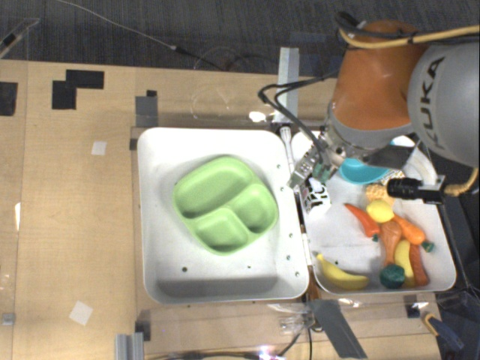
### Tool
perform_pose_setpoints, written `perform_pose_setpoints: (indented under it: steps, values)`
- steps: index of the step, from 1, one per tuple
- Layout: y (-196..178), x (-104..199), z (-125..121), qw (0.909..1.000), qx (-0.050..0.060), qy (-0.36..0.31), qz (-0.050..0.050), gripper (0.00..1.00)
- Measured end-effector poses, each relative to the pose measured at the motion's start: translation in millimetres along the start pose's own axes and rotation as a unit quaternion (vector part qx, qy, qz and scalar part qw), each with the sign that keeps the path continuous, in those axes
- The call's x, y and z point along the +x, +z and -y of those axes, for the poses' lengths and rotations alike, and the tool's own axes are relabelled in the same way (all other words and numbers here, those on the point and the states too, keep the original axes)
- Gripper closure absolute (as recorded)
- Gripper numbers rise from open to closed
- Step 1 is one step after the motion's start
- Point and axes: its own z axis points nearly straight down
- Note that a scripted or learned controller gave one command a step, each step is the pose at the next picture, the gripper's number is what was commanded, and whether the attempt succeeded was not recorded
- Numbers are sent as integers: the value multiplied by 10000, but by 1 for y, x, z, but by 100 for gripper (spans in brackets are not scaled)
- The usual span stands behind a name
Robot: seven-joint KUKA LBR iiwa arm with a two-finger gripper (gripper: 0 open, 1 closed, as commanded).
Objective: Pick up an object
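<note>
Over the right bin's upper left corner, the arm [390,88] hangs with its gripper [313,172] low by the wall shared with the left bin.

At that corner the gripper sits above the right bin [450,265], beside a black-and-white patterned piece [318,195]; nothing can be seen held by it, and I cannot tell if it is spread or clenched. Toys crowd the right bin: a blue bowl [362,172] near its top edge, a yellow lemon [380,211] and an orange carrot [361,219] toward the middle, a banana [343,273] along the bottom edge, and a dark green round piece [391,277] near the bottom right corner. A green divided plate [224,202] lies in the middle of the left bin [157,272].
</note>
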Motion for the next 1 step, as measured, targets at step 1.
perform_pose_setpoints:
  steps: [1]
  values:
    - [-12, -1, -2, 10000, -28, -31, 27, 100]
